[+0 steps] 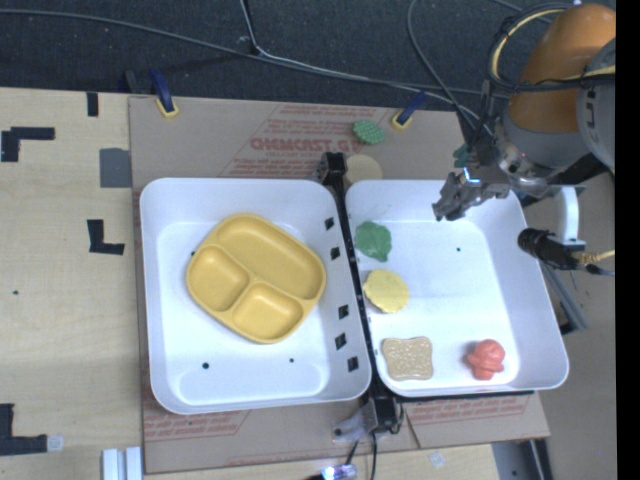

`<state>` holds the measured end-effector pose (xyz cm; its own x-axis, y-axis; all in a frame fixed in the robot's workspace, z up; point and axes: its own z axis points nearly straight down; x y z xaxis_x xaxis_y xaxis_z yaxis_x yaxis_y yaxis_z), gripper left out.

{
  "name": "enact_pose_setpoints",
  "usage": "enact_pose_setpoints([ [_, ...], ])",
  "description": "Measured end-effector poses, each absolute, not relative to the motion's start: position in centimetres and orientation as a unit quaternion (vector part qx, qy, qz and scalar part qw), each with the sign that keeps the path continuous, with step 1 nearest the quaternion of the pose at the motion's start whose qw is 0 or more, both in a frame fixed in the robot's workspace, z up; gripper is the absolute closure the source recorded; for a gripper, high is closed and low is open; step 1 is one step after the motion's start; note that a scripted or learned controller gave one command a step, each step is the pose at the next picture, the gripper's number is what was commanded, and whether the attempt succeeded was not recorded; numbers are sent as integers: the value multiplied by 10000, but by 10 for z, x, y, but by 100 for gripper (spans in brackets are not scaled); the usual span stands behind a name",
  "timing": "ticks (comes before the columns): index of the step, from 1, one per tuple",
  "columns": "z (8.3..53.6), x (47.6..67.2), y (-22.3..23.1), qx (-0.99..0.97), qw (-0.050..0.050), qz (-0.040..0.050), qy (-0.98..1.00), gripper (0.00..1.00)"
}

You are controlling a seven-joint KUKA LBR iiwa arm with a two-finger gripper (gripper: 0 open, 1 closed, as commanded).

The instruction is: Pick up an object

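The grey arm comes in from the upper right of the frame, its orange band high at the corner, and bends down and leftward so that the claw hangs over the upper edge of the right bin; whether it is spread or pressed together cannot be told at this angle, and nothing shows between its tips. Black cables loop from the arm across the dark floor at the top. On the cardboard sheet above the bins, well apart from the claw, lies a small green textured piece with a pale round piece just below it. Nothing stands between the claw and the bin's contents. In the right bin, a green leafy piece lies near the left wall, a yellow round piece just below it, a tan speckled slice at the lower left, and a red piece at the lower right, all well below the claw. The left bin holds a yellow divided tray, turned at an angle. Both bins sit side by side on the desk.
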<state>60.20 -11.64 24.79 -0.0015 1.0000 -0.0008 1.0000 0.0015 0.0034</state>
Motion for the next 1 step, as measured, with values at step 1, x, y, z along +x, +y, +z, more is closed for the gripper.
enact_pose_setpoints([
  [1, 250, 596, -68, 7052, -9, 0, 7090, 100],
])
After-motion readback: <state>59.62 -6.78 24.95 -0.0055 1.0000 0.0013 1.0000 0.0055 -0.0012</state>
